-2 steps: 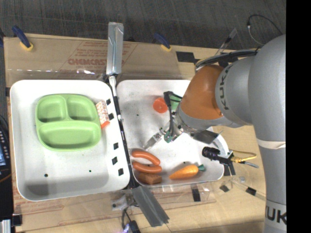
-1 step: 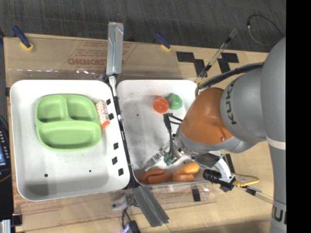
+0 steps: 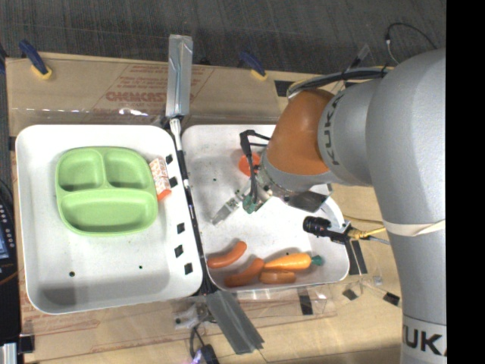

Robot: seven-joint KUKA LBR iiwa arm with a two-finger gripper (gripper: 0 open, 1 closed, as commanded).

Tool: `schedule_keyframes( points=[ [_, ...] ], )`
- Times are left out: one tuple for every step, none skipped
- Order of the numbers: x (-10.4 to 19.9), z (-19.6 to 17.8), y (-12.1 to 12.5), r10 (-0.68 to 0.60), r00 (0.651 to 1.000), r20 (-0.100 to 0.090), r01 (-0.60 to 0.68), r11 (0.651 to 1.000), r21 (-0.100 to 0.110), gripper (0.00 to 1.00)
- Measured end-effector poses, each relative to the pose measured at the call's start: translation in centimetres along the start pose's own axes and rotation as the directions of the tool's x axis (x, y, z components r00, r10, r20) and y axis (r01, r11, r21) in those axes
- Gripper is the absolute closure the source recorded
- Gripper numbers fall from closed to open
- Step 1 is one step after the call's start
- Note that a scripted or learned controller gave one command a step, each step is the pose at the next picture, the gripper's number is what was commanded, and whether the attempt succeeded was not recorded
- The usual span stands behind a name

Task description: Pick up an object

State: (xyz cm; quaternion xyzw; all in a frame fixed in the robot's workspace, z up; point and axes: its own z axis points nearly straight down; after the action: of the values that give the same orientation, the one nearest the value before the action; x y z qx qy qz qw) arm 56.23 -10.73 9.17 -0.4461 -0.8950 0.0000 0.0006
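Gripper sits over the middle of the right bin, reaching down from the wrist with its orange band. Finger spread cannot be read from this angle; nothing is visibly between them, so no grasp claimed.

Nearest candidates lie along the bin's near edge, below the gripper and apart from it:
- sausage, reddish-brown, long axis running low-left to up-right.
- second sausage, just beside the first, roughly parallel, touching or nearly touching the carrot.
- carrot, orange with a green tip at its right end; long axis nearly level across the view, so it points left (green end toward the arm's side).
- a small orange piece shows by the wrist, partly hidden; shape unclear.

Judgement on handling: these look like toy food, so likely light, stiff, smooth-skinned and a bit slippery, not fragile. Best hold would be across the short axis at mid-length, jaws square to the long axis (the sausages lie crowded, so the first one, standing slightly apart, looks easiest).

Left bin holds a green divided tray and a small packet at its right rim.
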Motion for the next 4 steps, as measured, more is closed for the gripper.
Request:
schedule_keyframes(
  points=[
    [-5.4, -4.0, -7.6, -0.278, 0.961, 0.003, 0.278, 0.961, 0.0, 0.0],
    [-8.9, 0.0, 0.7, 0.145, 0.989, -0.001, -0.145, 0.989, 0.002, 0.0],
    [-5.6, -0.8, 7.7, 0.26, 0.965, 0.001, -0.26, 0.965, -0.001, 0.0],
    [-5.5, -1.8, 7.9, 0.253, 0.967, 0.001, -0.253, 0.967, 0.0, 1.0]
  ],
)
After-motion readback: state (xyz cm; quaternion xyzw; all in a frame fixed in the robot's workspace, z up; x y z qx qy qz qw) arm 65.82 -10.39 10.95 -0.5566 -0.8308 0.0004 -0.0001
